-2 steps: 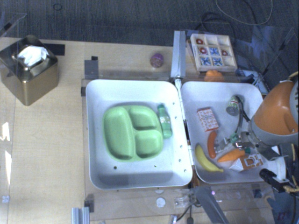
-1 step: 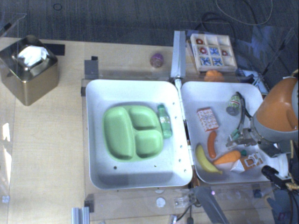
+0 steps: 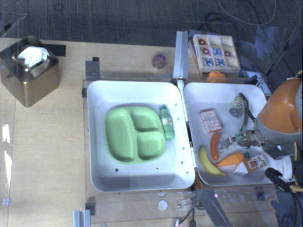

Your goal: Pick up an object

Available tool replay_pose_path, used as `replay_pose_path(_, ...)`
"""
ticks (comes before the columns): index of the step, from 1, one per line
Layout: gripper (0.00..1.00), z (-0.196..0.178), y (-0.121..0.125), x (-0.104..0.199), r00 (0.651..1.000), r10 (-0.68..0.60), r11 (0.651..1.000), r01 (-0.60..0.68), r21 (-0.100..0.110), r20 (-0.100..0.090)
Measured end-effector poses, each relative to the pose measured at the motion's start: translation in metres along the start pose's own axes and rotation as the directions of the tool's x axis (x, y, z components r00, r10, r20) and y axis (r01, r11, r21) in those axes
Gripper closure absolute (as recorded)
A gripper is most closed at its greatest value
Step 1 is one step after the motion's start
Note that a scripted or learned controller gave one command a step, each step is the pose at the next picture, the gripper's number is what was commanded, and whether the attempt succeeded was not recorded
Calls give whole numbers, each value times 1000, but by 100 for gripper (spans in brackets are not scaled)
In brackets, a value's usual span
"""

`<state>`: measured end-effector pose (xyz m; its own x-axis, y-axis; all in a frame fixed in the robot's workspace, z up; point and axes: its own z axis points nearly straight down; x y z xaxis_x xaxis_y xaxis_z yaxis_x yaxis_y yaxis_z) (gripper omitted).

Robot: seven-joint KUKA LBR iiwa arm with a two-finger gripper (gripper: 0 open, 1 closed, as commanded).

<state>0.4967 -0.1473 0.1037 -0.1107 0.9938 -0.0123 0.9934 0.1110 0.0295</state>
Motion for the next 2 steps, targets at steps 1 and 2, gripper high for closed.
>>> replay_pose_path(1,0,12,3,61,1000,-13,1000,13,9,-7)
replay_pose_path(2,0,19,133,19,1000,-14,1000,14,18,-10)
